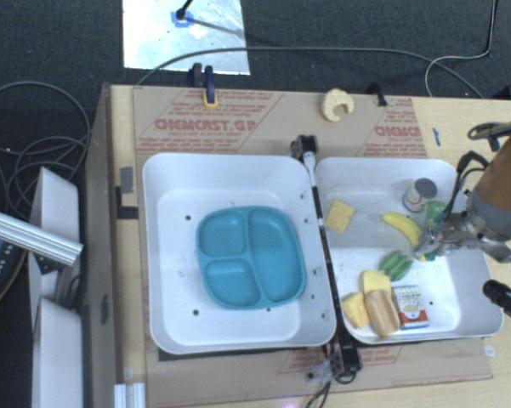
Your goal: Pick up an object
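A: Banana (401, 225) lies in the right bin (472, 308), just left of the jaws (431, 246), its long axis slanting toward them.

B: Jaws open or closed?

A: Cannot tell; they hover low between it and the green vegetable (395, 264).

Blue divided plate (251, 257) in left bin (166, 228); gripper (431, 243) low in right bin (468, 317), beside banana (401, 225) and green item (396, 264).
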